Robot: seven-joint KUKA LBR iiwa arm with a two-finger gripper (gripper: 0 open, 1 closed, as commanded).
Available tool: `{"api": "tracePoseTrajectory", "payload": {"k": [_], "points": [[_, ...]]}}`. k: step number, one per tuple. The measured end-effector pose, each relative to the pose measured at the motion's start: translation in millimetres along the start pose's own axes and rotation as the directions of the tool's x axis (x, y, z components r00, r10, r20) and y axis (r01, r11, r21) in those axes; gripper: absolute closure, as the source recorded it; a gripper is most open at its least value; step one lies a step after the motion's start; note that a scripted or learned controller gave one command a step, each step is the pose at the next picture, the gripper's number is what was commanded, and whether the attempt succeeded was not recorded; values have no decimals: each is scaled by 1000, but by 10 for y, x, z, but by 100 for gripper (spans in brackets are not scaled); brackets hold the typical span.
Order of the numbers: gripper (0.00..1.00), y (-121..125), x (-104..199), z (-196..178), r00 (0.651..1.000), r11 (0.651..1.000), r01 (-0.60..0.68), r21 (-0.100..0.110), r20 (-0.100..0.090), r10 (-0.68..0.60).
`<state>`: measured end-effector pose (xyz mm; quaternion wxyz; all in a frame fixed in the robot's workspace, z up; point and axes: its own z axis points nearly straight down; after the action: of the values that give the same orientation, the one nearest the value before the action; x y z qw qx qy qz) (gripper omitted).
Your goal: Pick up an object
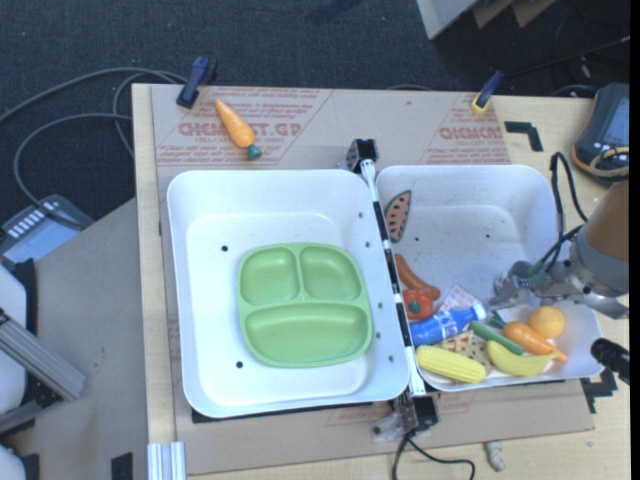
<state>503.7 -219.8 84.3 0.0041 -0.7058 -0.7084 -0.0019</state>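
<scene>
The right bin [470, 176] holds a pile of toy food along its near side: a yellow corn cob [450, 366], a banana [520, 361], a small carrot [528, 338], a round yellow-orange fruit [547, 320], a blue-capped tube [445, 324] and a red sausage-like piece [415, 280]. A watermelon slice [398, 215] lies apart at the bin's far left. My gripper [512, 283] is low inside the right bin, just up and left of the round fruit, beside the pile. I see nothing held in it.
The left bin [200, 268] carries a green divided plate [300, 303]. A loose orange carrot [236, 126] lies on the cardboard behind the left bin. Clamps sit at the bench's back edge [193, 80]. The divider [385, 268] separates the bins.
</scene>
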Motion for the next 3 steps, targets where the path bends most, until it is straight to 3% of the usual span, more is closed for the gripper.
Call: {"api": "tracePoseTrajectory", "payload": {"k": [1, 2, 3], "points": [[0, 450, 8, 0, 1000, 1000, 2, -2, 0, -2], [0, -197, -7, 5, 1000, 1000, -1, 1, 1, 1], [0, 858, 13, -11, 1000, 1000, 2, -5, 0, -2]]}}
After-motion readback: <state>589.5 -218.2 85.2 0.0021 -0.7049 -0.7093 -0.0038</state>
